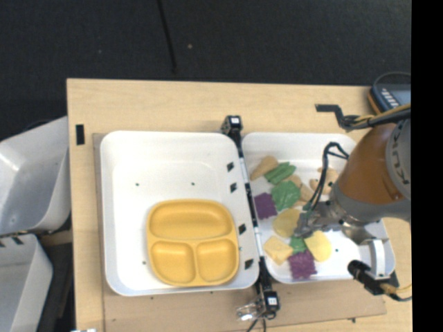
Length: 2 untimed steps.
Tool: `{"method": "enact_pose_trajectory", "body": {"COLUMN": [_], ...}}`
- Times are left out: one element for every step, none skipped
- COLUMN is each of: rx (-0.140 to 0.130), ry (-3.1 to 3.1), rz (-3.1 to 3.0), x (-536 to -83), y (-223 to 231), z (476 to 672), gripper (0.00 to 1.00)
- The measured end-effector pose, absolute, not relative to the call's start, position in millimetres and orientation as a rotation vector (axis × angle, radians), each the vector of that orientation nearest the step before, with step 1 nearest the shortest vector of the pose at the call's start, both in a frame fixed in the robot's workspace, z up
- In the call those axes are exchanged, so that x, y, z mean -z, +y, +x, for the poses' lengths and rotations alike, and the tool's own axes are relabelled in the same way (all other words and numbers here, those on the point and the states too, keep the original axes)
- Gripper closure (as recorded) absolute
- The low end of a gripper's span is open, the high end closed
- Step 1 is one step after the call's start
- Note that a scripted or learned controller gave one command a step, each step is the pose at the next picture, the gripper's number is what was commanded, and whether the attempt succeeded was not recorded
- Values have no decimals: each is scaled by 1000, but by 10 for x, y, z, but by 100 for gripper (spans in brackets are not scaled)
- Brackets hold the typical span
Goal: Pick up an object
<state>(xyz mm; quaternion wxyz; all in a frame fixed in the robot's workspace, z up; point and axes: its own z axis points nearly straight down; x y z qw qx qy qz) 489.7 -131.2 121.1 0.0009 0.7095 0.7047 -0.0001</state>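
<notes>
The gripper (302,231) is down among a heap of small toy pieces in the right bin (304,144), beside the divider from the left bin (124,185) holding a yellow divided plate (192,241). Whether it grips anything cannot be told from this angle. It sits at a small green piece (298,243), touching a pale yellow piece (286,221) and near a purple block (302,264). These pieces look light, stiff and smooth, probably plastic, so likely to slip; pinching across the narrow flat sides seems best.
</notes>
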Motion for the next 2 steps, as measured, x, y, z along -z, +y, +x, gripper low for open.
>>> {"method": "enact_pose_trajectory", "body": {"rx": [-12,11], "ry": [2231,2211], "rz": [2205,2233], "x": [-2055,-1245], "y": [-235,-1262], "z": [4917,4868], "gripper": [100,100]}}
